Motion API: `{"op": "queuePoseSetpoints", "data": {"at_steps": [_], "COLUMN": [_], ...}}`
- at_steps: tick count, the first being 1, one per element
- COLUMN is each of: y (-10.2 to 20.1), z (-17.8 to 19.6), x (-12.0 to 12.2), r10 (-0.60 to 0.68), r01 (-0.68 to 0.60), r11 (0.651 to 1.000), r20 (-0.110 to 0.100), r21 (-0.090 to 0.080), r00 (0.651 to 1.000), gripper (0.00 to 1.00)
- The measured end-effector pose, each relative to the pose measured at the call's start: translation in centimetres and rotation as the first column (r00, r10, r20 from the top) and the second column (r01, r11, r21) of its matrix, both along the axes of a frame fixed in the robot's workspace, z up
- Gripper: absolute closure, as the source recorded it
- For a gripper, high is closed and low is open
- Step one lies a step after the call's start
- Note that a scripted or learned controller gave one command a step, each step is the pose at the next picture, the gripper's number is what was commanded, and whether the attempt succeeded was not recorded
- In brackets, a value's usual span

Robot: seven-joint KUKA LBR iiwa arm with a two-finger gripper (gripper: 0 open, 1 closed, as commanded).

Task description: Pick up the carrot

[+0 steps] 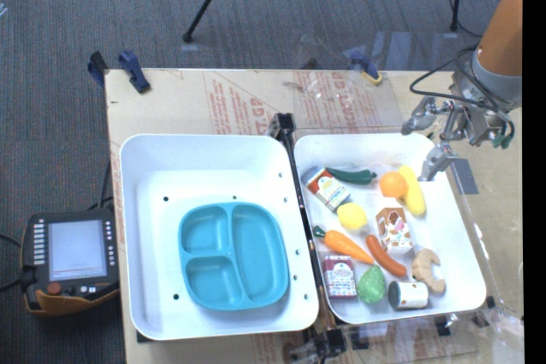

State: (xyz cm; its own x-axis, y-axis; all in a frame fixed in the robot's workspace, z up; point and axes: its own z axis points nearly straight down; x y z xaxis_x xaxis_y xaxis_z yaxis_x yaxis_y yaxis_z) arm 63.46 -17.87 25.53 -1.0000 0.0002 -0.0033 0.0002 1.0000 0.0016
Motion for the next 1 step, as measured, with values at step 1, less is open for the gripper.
{"op": "queuePoseSetpoints", "data": {"at_steps": [1], "y": [-2.16], "z": [-13.79], "x": [-1.02], "r10": [-0.057], "r01": [0.057], "r11": [0.998], "r20": [0.026], "r21": [-0.003], "r00": [0.998], "gripper": [0.0]}}
